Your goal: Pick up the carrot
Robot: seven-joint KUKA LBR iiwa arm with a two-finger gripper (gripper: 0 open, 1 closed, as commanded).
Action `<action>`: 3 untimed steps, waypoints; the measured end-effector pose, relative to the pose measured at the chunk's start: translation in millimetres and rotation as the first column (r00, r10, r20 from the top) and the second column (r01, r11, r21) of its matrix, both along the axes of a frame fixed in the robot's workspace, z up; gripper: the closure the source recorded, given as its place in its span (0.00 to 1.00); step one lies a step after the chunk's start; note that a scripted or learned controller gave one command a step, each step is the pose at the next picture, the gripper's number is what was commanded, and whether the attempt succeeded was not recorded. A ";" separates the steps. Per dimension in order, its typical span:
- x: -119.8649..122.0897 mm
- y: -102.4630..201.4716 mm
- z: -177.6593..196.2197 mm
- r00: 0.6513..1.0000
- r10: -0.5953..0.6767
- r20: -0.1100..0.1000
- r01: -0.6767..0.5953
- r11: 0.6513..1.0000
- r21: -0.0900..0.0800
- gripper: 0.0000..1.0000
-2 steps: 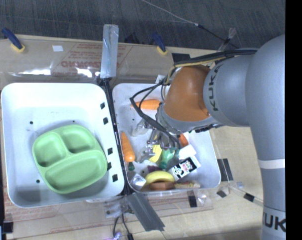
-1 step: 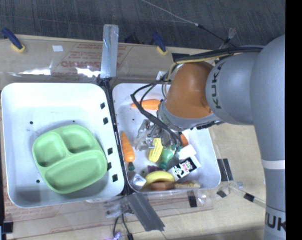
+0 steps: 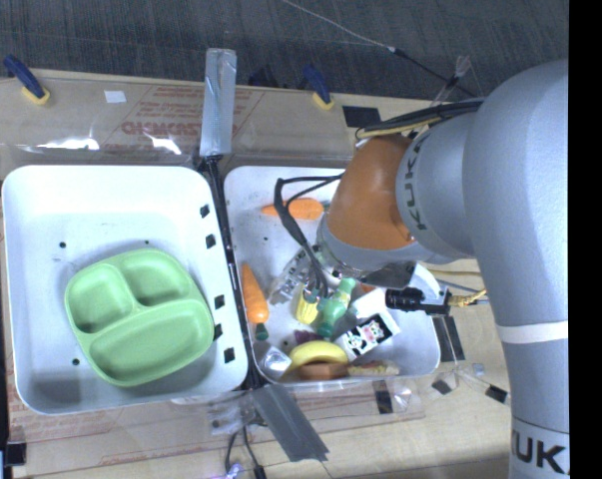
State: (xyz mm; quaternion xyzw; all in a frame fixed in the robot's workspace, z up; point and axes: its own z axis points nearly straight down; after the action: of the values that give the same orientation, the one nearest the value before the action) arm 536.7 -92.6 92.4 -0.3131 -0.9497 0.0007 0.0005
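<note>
A: Where is the carrot (image 3: 254,292)?

B: In the right bin (image 3: 249,190), along its left wall; it lies lengthwise, thick end towards the near rim; it is in plain sight from end to end.

A: And from the gripper (image 3: 302,279)?

B: Just to the gripper's left in the view, at about its level; a thin strip of white seems to part them, though I cannot be sure they do not touch.

A: Is the gripper open or closed?

B: I cannot tell; the orange band (image 3: 375,200) and the grey arm (image 3: 520,198) overhang it, and clutter crowds what shows; nothing is seen held.

A: What clutter?

B: A small yellow thing (image 3: 307,309) and a green bottle (image 3: 332,307) just below the gripper, too tangled to tell apart cleanly; nearer the front rim a banana (image 3: 317,351) lies on something brown (image 3: 322,371), mostly covered.

A: Anything beyond the gripper?

B: An orange thing (image 3: 302,208) towards the far wall; a black cable crosses it and the band cuts off its right end, so I cannot name it.

A: Further left?

B: The left bin (image 3: 41,208), well apart from the gripper, holds a green divided plate (image 3: 141,312).
</note>
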 end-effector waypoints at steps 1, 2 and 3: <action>1.1 1.0 10.1 1.000 0.009 0.000 -0.009 1.000 0.000 1.00; -60.9 -0.7 -1.7 0.995 0.103 -0.002 -0.103 0.995 0.002 1.00; -59.7 0.4 8.2 0.994 0.111 -0.001 -0.111 0.994 0.002 1.00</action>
State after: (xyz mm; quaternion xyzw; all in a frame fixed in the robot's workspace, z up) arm 477.1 -92.3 100.6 -0.2597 -0.9657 -0.0002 0.0014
